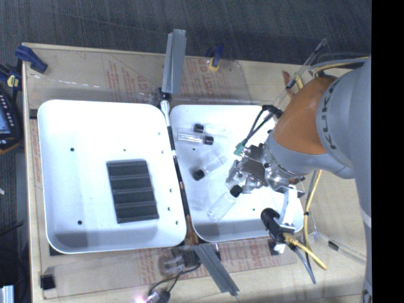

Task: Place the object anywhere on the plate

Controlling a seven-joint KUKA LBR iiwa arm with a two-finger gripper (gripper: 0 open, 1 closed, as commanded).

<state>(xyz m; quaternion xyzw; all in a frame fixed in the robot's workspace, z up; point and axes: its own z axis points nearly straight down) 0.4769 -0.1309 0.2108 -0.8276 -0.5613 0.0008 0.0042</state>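
Observation:
The plate (131, 191) is a dark ribbed rectangle lying in the left bin (63, 125). Several clear vials with black caps lie in the right bin (246, 115): one near the back (191, 137), one by the divider (209, 166), and one toward the front (221, 205). My gripper (243, 180) hangs low over the right bin's middle. It is directly above the black-capped end of the front vial. Whether it touches that vial is hidden by the wrist.
A small black cap (198, 129) lies at the back of the right bin. The grey arm with its orange band (303, 122) covers the bin's right side. Cables and a black fitting (271, 223) sit at the front right corner. A metal bar (173, 59) stands behind the divider.

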